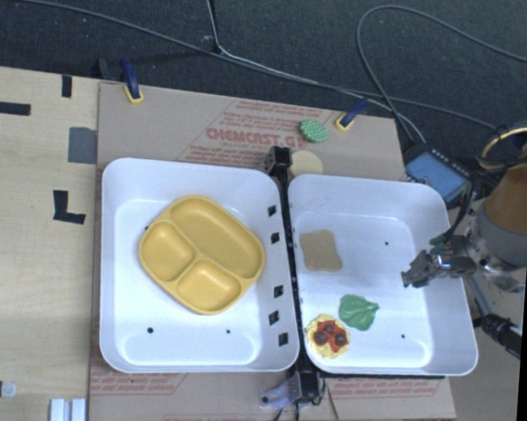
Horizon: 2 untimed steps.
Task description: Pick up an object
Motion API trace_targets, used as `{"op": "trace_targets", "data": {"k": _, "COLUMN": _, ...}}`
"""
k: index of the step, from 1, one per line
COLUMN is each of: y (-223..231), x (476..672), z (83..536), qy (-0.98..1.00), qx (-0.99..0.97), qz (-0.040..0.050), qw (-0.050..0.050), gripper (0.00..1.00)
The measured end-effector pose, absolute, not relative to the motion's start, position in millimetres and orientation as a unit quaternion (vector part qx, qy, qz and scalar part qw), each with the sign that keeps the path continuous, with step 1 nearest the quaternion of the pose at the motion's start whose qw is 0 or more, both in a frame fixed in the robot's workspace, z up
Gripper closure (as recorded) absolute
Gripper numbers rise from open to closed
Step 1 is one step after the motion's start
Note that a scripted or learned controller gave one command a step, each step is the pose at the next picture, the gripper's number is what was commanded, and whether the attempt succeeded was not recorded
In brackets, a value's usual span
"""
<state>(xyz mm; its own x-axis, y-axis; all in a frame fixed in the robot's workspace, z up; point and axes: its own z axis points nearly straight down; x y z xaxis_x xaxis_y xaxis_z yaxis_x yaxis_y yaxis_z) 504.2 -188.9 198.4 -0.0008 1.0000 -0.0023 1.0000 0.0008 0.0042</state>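
The gripper (419, 274) hangs at the right bin's (401, 196) far edge; I cannot tell its jaw state. The leaf (358, 311), pizza (328, 336) and tan slab (320, 250) lie flat, so a grab may slide off.

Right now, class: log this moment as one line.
gripper: over right bin's right side, holding nothing | leaf toy, pizza toy, brown piece: untouched

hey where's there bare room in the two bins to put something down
Free: the right bin's far strip beyond the brown piece, and the left bin's near strip below the yellow tray. Crowded: around the green leaf and pizza toy.
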Motion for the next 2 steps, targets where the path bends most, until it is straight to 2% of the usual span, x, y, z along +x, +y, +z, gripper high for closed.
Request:
{"op": "trace_targets", "data": {"k": 1, "y": -191.5, "x": 495.6, "z": 248.0, "qy": 0.707, "qx": 0.707, "qz": 0.0006, "qw": 0.002, "gripper": 1.00}}
{"op": "trace_targets", "data": {"k": 2, "y": -149.3, "x": 512.6, "z": 250.0, "qy": 0.709, "qx": 0.705, "qz": 0.0002, "qw": -0.001, "gripper": 1.00}}
